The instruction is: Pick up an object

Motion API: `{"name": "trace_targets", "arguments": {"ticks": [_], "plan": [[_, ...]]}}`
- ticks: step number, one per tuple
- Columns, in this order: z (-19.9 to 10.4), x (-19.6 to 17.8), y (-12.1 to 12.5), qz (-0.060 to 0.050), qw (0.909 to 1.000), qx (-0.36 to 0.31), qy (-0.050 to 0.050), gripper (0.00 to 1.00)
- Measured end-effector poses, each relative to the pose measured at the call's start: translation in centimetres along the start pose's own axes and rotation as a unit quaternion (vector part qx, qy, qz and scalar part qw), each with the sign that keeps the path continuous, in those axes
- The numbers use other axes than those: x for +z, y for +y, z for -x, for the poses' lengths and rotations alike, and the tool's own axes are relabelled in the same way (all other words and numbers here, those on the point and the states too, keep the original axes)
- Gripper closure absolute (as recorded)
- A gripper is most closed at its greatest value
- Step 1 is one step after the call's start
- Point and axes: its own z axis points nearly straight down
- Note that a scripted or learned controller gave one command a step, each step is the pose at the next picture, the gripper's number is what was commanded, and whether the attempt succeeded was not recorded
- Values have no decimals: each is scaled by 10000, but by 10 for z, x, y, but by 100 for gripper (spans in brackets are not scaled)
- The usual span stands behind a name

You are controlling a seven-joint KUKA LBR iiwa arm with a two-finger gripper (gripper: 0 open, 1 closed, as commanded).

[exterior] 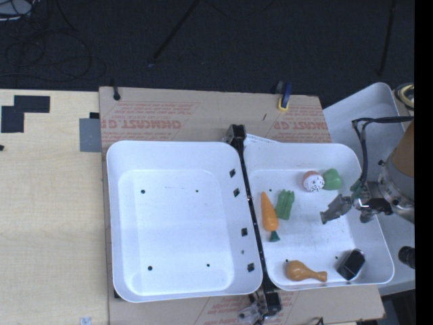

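Two shallow white plastic bins sit side by side on the tabletop (47, 202), joined by a black clamp strip (249, 208) that serves as the landmark here. Left of that strip lies the left bin (122, 175). Right of the strip, the right bin (379, 276) carries all the objects. Nearest the camera, along the bin's front wall and well right of the strip, rest a tan gourd-shaped plastic toy (304, 271) and, further right, a small black block (351, 263). Just right of the strip, mid-bin, lies an orange plastic carrot with a green tip (269, 213), touching or almost touching a dark green ridged plastic piece (285, 204) on its right. Further right, the grey end effector (335, 210) hangs over the bin floor with nothing between its fingers; whether they are spread or pressed together cannot be told. Beyond it, near the back wall, a white speckled ball (312, 181) sits just beside a light green rounded plastic toy (333, 179).
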Motion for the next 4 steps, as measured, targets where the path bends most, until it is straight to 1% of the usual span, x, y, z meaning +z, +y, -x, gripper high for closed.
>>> {"name": "trace_targets", "arguments": {"ticks": [1, 2, 3, 4], "plan": [[19, 90, 26, -25, 10000, 0, 3, 0], [60, 153, 16, 11, 10000, 5, -2, 0], [62, 141, 15, 11, 10000, 45, 0, 100], [-27, 92, -4, 15, 10000, -34, 18, 100]]}}
